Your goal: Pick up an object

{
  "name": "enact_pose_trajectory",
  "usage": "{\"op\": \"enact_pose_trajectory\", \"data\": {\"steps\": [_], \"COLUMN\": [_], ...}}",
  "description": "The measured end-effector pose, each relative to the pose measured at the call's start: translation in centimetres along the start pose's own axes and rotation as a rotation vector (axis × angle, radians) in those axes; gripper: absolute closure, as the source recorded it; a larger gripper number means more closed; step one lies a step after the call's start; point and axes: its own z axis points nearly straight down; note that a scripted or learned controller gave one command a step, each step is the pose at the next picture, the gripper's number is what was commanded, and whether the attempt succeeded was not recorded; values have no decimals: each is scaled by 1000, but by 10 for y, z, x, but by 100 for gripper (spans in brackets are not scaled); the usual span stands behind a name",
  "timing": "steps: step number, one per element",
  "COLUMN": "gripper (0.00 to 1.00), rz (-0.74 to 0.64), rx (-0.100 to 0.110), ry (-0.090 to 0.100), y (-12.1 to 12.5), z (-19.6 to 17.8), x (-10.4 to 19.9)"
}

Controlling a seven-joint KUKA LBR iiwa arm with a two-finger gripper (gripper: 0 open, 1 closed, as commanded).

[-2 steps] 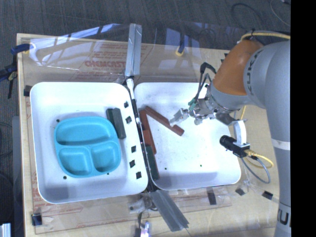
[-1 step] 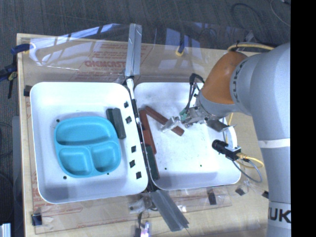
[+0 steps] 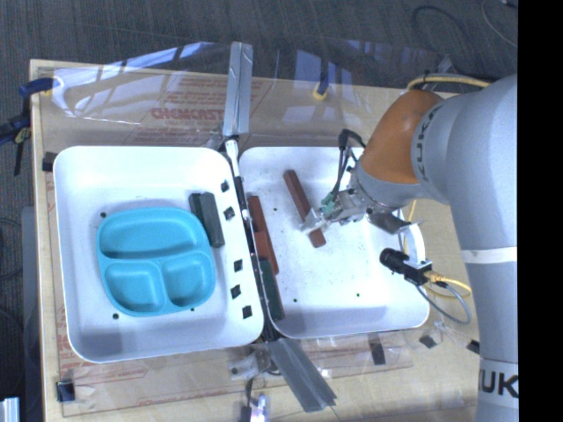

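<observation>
The tool (image 3: 324, 221) sits low over the brown stick's (image 3: 302, 204) near end in the right bin (image 3: 352, 319), seemingly placed to grasp it; I cannot tell its state.

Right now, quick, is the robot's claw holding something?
Gripper: low in the right bin, at the brown stick; whether it's open, shut or holding cannot be told.
</observation>
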Motion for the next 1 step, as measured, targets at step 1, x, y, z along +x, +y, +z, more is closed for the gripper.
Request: {"op": "enact_pose_trajectory", "data": {"steps": [1], "gripper": [100], "rz": [-33], "rx": [-8], "ry": [-5], "y": [40], "z": [-108], "x": [9]}}
